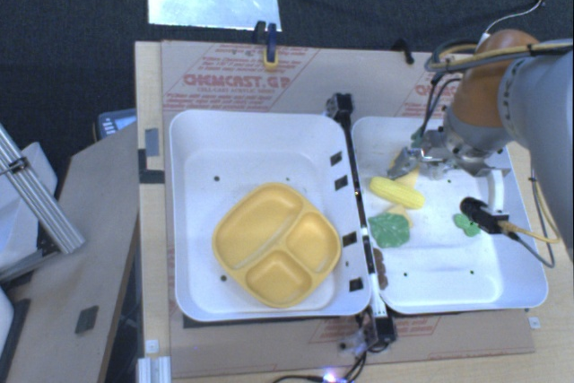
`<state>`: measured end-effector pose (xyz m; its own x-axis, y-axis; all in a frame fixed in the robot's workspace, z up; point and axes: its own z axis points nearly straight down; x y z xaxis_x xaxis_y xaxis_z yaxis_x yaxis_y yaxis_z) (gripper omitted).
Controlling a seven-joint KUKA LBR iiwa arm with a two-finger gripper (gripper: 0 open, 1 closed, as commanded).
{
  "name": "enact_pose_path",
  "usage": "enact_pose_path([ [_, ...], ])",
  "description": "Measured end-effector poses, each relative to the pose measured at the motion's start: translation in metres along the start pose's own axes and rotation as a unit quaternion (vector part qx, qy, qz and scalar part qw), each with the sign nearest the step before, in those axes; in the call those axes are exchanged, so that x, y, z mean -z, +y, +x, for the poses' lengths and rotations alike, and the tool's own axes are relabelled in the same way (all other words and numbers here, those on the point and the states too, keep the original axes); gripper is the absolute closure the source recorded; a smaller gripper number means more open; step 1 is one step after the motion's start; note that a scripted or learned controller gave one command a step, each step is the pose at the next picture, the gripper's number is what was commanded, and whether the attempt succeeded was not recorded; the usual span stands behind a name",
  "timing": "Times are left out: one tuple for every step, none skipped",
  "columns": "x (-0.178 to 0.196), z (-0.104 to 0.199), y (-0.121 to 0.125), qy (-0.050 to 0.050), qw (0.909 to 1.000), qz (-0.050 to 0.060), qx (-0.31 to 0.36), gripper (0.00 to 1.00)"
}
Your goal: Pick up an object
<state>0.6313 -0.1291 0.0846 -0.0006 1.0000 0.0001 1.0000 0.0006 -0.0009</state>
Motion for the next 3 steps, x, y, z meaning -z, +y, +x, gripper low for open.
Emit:
enact_pose_path([
  [0.001, 0.029, 0.04, 0.0, 1.0, -0.004, 0.003, 0.0],
  [0.013, 0.027, 0.039, -0.001, 1.0, -0.004, 0.003, 1.0],
  [0.024, 0.027, 0.04, -0.001, 1.0, -0.005, 0.006, 1.0],
])
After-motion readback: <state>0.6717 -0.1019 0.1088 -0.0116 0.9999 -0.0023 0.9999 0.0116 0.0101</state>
